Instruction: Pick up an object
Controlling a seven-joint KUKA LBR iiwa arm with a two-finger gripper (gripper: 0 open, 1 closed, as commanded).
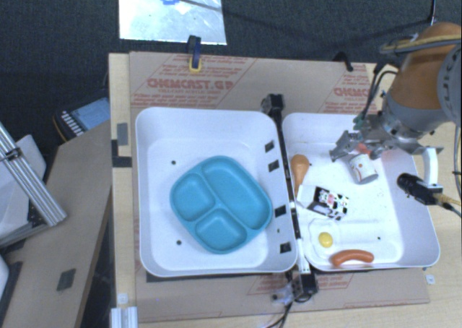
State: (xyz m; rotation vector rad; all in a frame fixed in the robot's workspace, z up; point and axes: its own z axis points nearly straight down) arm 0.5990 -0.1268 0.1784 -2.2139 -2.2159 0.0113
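I am reaching in from the right over a desk [123, 247] carrying two shallow white bins side by side. The left bin [155, 131] is holding a blue divided plate [220, 204]. The right bin [422, 243] is holding the loose things I could pick: an orange pear-shaped toy [299, 167] near the divider, a small black-and-white patterned piece [328, 202] in the middle, a fried egg toy [325, 238] below it, and a sausage [351, 256] along the near wall. My gripper [361, 154] is hanging over the upper part of the right bin, with a small pale cylinder [363, 168] just beneath it. I cannot tell whether anything is being grasped. To do this step well, I am judging that I should be centring over one object, well apart from its neighbours and the bin walls, and descending straight before squeezing.
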